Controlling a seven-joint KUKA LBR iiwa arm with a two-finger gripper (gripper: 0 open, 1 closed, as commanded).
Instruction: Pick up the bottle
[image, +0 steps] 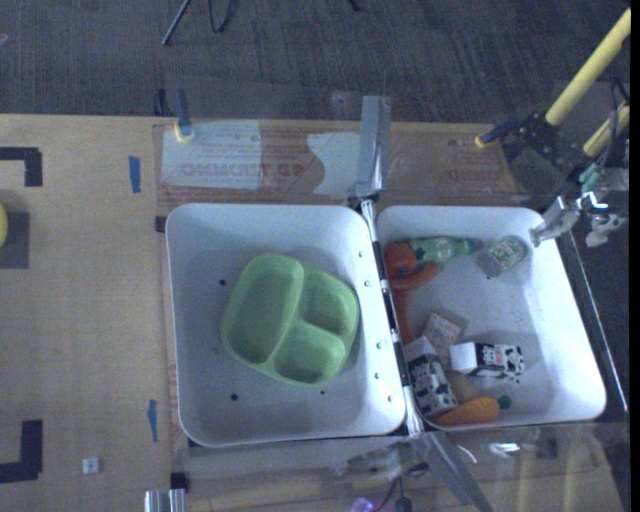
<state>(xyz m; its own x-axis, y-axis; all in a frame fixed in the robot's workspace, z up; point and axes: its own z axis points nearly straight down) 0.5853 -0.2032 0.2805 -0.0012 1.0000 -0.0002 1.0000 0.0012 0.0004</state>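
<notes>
The bottle (441, 246) is green with a pale label and lies on its side near the back of the right bin (580, 330), its cap end pointing right. My gripper (577, 222) hangs over the right bin's back right corner, to the right of the bottle and well apart from it. It is open, with nothing between its fingers.
An orange-red toy (405, 263) touches the bottle's left end. A small jar (505, 253) lies between bottle and gripper. A small box (443, 327), two cow-print cartons (492, 359) (429, 386) and a carrot (470, 410) sit at the front. The left bin (200, 250) holds a green divided plate (290, 318).
</notes>
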